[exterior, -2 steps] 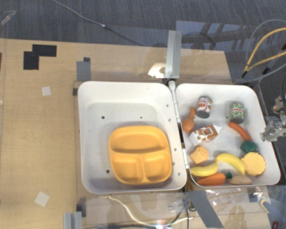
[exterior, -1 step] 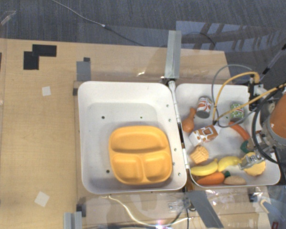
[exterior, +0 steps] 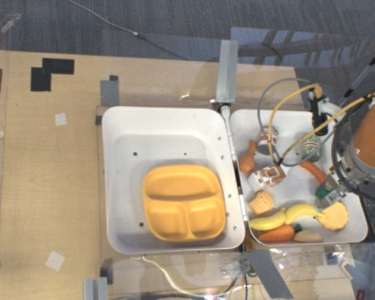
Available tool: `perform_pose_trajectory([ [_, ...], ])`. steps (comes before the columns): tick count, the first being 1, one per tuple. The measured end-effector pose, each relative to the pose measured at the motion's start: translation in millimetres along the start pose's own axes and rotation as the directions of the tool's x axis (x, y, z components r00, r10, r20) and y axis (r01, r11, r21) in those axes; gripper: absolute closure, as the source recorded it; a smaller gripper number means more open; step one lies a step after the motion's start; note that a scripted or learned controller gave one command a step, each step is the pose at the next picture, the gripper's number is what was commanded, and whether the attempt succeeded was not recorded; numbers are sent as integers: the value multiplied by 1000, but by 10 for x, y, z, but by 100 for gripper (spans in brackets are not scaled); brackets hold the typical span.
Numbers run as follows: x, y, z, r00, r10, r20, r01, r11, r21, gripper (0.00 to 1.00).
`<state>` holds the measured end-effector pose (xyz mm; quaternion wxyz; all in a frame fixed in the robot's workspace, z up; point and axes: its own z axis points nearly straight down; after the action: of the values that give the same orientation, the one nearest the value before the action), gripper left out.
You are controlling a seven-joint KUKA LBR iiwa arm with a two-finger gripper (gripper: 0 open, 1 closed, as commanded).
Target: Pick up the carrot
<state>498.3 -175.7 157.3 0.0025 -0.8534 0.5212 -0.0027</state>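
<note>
The carrot [exterior: 275,234], orange with a dark green end, lies along the front wall of the right bin [exterior: 300,120], just under a banana [exterior: 284,217]. The grey arm comes in from the right and hangs over the right bin's right side. Its gripper [exterior: 330,195] sits low beside a yellow lemon-like piece [exterior: 335,217], well to the right of the carrot and above it in the view. I see nothing held in it.
The right bin also holds a red-orange stick [exterior: 312,169], a drumstick [exterior: 247,161], a small carton [exterior: 267,177], a waffle piece [exterior: 261,201], a can [exterior: 309,146] and a beige piece [exterior: 308,235]. Yellow cables loop above. A yellow divided plate [exterior: 184,202] lies in the left bin [exterior: 122,167].
</note>
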Motion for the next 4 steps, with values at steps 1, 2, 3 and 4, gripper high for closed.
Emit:
perform_pose_trajectory([
  [1, 71, 55, 56, 929, -371, 2, 371, 929, -1, 100],
  [2, 271, 90, -1066, 641, -768, -4, 768, 641, -1, 100],
  [3, 274, 72, 141, 622, -783, 13, 783, 622, 4, 100],
  [4, 243, 179, 203, 633, -774, 4, 774, 633, -1, 100],
])
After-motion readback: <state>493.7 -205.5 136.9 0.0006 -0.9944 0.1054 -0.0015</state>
